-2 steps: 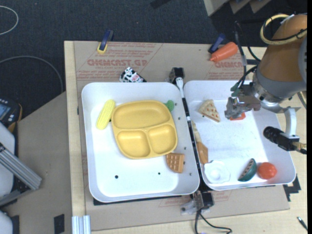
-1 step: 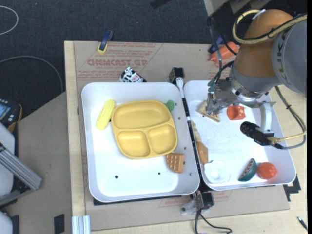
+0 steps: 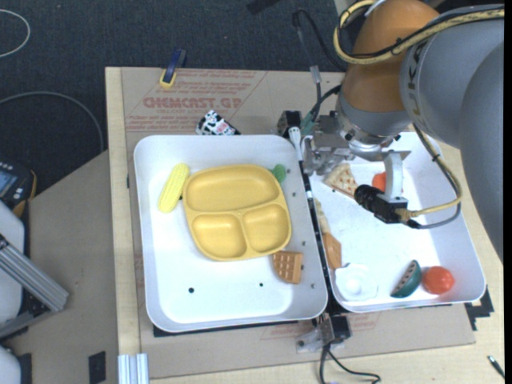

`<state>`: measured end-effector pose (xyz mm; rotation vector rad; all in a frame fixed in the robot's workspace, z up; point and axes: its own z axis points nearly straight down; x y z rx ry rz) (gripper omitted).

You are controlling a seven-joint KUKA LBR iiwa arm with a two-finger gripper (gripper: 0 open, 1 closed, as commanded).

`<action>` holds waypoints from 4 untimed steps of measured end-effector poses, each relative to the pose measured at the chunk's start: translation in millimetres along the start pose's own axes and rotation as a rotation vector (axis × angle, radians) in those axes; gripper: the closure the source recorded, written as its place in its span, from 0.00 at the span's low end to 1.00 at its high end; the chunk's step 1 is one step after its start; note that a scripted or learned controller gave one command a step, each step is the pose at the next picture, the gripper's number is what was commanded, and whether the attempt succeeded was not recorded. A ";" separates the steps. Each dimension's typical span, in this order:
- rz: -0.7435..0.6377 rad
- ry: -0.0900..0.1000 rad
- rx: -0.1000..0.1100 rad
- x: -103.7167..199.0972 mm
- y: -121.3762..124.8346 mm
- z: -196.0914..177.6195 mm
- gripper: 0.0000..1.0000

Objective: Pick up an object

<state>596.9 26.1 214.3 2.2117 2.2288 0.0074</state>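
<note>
Cracker wedge (image 3: 342, 181), tan, flat and triangular with a dimpled face, lies in the right bin (image 3: 436, 230) just beside the jaws, on their lower right in the picture. The gripper (image 3: 320, 157) is bare metal and hangs over the wall between the two bins. Whether its jaws are wide or narrow cannot be told from this angle, and nothing is seen held.

The arm (image 3: 468, 62) is smooth grey with a rounded orange band (image 3: 388, 46), and it rises up and right from the jaws. Under everything lies a brown cardboard sheet (image 3: 120, 214) with red print.

The left bin (image 3: 152, 238), shallow glossy white plastic with rounded corners, spreads left of the jaws. In it, below and left of them, is a smooth yellow plate (image 3: 236, 210) with three moulded compartments. A bumpy yellow corn cob (image 3: 172, 187) lies beside the plate's far side from the jaws. A square waffle (image 3: 288, 266), brown and gridded, sits well below the jaws. A small green piece (image 3: 278, 172) touches the plate's rim, just left of the jaws.

In the right bin, far below and right of the jaws, are a watermelon slice (image 3: 406, 280) and beside it a round red tomato (image 3: 438, 278). Left of the slice is a glossy white lump (image 3: 356, 282). A brown slab (image 3: 330, 250) leans along the dividing wall below the jaws.

Above and left of the jaws, a black-and-white patched toy (image 3: 214, 124) rests on the cardboard.
</note>
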 end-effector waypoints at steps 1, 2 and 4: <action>0.002 -0.001 -0.002 45.0 25.7 -17.4 1.00; 0.006 -0.002 0.006 51.1 22.4 -13.9 1.00; 0.007 -0.002 0.007 50.5 12.1 -4.8 1.00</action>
